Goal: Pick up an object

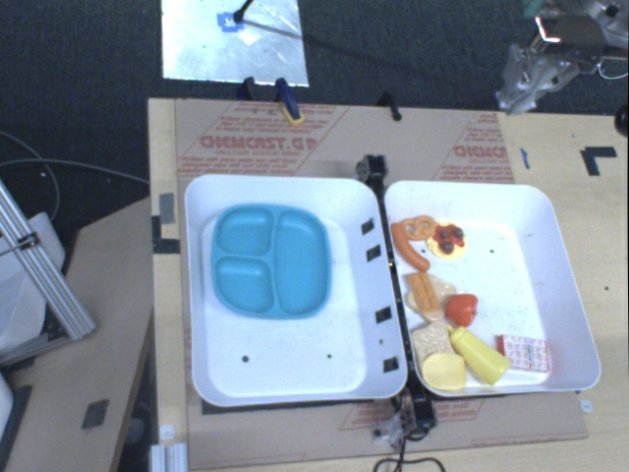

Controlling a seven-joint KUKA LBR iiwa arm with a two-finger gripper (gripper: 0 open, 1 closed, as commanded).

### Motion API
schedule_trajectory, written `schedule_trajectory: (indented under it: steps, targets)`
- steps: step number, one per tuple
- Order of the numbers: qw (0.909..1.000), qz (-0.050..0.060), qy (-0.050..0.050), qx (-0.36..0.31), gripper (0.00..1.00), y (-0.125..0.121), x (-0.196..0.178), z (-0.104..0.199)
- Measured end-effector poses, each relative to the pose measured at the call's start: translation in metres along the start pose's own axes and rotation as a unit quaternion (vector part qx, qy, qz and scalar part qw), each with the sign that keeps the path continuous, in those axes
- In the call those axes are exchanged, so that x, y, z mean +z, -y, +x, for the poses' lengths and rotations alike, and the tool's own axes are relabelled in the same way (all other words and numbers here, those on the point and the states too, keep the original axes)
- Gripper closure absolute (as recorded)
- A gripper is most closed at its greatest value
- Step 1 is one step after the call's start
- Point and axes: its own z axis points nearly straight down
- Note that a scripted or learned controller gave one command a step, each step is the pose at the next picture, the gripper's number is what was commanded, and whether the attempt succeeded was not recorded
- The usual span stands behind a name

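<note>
My gripper (pixel 518 88) hangs at the top right, above and behind the right bin (pixel 560 254), well apart from every object. The right bin holds several toy foods along its left side: an orange hot dog (pixel 410 248), a pretzel (pixel 420 227), a small tart with red berries (pixel 449 241), a waffle piece (pixel 424 291), a red tomato (pixel 462 309), a cracker (pixel 429 340), a yellow round piece (pixel 444 371), a yellow bottle shape (pixel 480 355) and a small red-and-white packet (pixel 523 352).
The left bin (pixel 285 367) holds a blue divided plate (pixel 271 261). A black divider with clips (pixel 386 264) runs between the bins. A shiny metal sheet (pixel 234 28) lies on the floor beyond the bench. Aluminium framing (pixel 34 273) stands at the left.
</note>
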Motion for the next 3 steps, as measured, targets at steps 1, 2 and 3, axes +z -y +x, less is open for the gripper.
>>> schedule_trajectory:
  steps: [1,2,3]
  targets:
    - [1.0000,0.001,0.000,-0.001,1.00,0.039,0.000,0.092]
    - [1.0000,0.001,0.000,-0.001,1.00,0.072,0.001,0.190]
    - [1.0000,0.000,0.000,0.002,1.00,0.060,0.001,0.235]
